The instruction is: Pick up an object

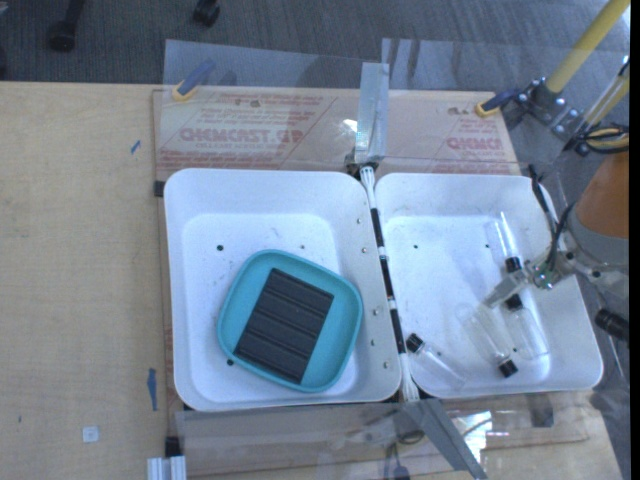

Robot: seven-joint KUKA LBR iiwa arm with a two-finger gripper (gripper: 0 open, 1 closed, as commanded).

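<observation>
A teal square dish [345,318] with a dark ribbed pad [285,325] on it lies in the left bin [190,208]. Several clear plastic tubes with black caps lie in the right bin [430,218]: one [498,236] near the far right, one [522,340] at the front right, and one [432,356] at the front left corner. My gripper [540,276] hangs low over the right side of the right bin, among the tubes at the right. Clear plastic and glare blur its tip.
The arm's orange band [610,203] comes in over the right bin's right rim. A metal divider strip [378,248] runs between the bins. Clear acrylic sheets [260,128] lie behind them, and a yellow pole [595,28] slants at the top right.
</observation>
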